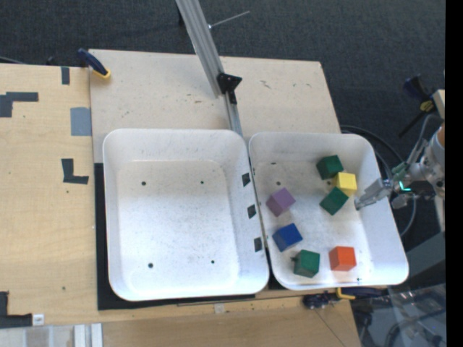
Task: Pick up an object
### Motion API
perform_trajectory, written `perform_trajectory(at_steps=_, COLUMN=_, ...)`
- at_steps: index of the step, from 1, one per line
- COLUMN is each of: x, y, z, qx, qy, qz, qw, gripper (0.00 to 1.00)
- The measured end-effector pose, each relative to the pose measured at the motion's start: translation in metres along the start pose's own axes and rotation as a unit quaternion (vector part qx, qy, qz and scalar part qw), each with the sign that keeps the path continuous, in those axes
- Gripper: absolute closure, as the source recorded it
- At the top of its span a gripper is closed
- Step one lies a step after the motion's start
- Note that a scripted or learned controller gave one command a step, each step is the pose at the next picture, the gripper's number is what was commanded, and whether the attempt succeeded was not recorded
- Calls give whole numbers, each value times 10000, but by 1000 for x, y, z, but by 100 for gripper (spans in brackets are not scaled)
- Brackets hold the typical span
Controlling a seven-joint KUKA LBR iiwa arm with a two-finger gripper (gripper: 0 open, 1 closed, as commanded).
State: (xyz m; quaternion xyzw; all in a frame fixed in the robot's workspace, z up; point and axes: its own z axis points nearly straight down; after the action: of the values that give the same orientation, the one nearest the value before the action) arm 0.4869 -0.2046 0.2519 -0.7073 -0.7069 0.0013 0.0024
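Currently the end effector (367,196) sits at the right edge of the right bin (376,157), over its right wall, reaching in from the counter's right side. Whether it is spread or pressed together cannot be told from the camera view, and no block shows in its grip.

All seven blocks lie in the right bin. Toward its back right corner a dark green cube (329,167) touches a yellow cube (346,183), and a second green cube (333,201) lies just in front of the yellow one; this cluster is the nearest to the end effector. A purple cube (281,201) rests near the bin's left wall, about midway along it, with a blue cube (287,236) just in front of it. Near the front edge a third green cube (307,262) and an orange cube (343,258) sit side by side but apart.

The left bin (116,215) stands touching the right bin's left wall on the counter (159,92). A metal rail (202,38) slants down from the back edge toward the seam between the two bins.
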Motion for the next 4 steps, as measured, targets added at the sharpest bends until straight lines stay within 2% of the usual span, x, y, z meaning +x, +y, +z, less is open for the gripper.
perform_trajectory(at_steps=1, x=0, y=1, z=-2, qx=-21, qy=-6, qz=-9, qw=10000, gripper=0)
perform_trajectory(at_steps=2, x=-2, y=-1, z=62, qx=13, qy=3, qz=-2, qw=10000, gripper=0)
perform_trajectory(at_steps=4, x=6, y=-3, z=161, qx=2, qy=-1, qz=-5, qw=10000, gripper=0)
